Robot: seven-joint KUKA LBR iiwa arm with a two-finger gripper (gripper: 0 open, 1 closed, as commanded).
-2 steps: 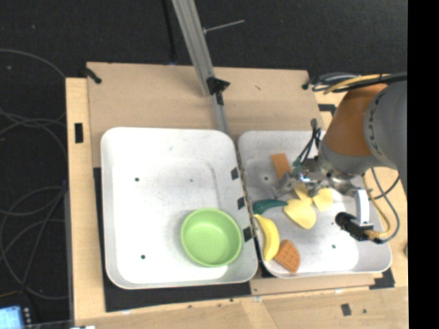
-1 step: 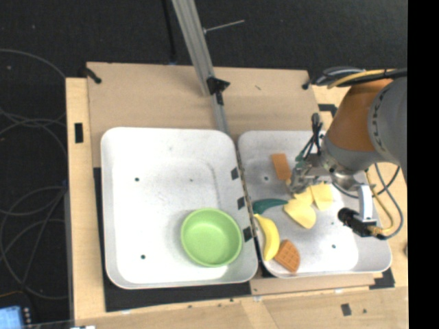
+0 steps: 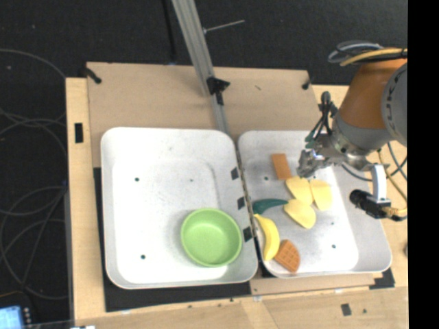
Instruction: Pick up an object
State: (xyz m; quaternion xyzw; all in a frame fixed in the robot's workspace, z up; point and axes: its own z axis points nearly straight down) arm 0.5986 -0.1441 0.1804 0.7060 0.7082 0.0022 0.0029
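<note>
Nearest the camera, orange waffle-shaped toy [image 3: 289, 256] touches yellow banana [image 3: 268, 236] in right white bin [image 3: 343, 256]. Gripper [image 3: 308, 164] hovers above pale-yellow wedge pieces [image 3: 309, 197]; finger state indeterminable.

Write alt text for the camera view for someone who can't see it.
A grey and orange robot arm's gripper hovers over pale yellow pieces in the right white bin, near a banana. A green bowl sits in the left bin.

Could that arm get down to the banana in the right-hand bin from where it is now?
Probably yes. The gripper hangs over the same right bin as the banana, and nothing lies on top of the fruit. But the banana sits close against the bin's left wall, with a waffle piece touching it, so a grasp could be cramped.
</note>
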